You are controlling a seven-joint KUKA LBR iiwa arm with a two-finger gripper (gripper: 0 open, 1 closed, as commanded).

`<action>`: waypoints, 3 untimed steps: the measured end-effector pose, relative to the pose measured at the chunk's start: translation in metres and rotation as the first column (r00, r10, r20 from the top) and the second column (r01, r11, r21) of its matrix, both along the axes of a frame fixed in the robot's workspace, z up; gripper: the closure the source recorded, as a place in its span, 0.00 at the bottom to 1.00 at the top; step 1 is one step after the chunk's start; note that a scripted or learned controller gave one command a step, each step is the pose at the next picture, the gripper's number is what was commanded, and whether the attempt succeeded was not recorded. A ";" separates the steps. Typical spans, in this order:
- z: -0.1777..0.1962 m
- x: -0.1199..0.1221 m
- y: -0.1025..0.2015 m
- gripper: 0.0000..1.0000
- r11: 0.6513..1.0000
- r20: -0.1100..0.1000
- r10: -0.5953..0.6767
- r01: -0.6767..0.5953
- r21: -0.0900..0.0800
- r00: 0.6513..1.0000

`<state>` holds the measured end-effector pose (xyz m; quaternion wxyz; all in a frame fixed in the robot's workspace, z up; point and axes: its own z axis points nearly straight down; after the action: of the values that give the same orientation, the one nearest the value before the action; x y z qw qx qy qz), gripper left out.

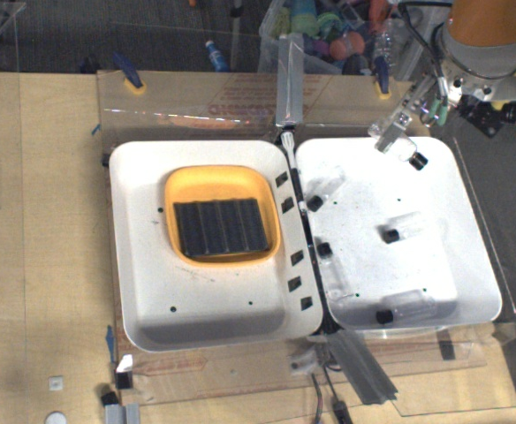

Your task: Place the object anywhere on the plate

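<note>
- Yellow plate [223,184] sits in left bin [143,272], dark ribbed rectangular object [221,228] lying flat on it, toward plate's near edge.
- Gripper [398,135] hangs over far edge of right bin [452,263], well apart from plate, to its right; nothing seen between fingers, open or closed: can't tell.
- Arm [492,11] at top right, orange band visible.
- Small dark block [390,234] in right bin, right of plate.

Arm [488,16] top right; gripper [398,135] hangs low, apparently tilted left.
</note>
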<state>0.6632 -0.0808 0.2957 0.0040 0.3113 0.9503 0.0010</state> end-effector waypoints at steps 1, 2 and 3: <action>0.029 -0.005 -0.034 1.00 0.992 0.000 0.130 -0.130 -0.001 0.992; 0.116 -0.016 -0.085 1.00 0.959 0.001 0.284 -0.284 -0.003 0.959; 0.142 -0.006 -0.137 1.00 0.817 0.000 0.576 -0.576 -0.007 0.817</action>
<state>0.6571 -0.2175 0.4374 0.0057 0.0095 0.9999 -0.0005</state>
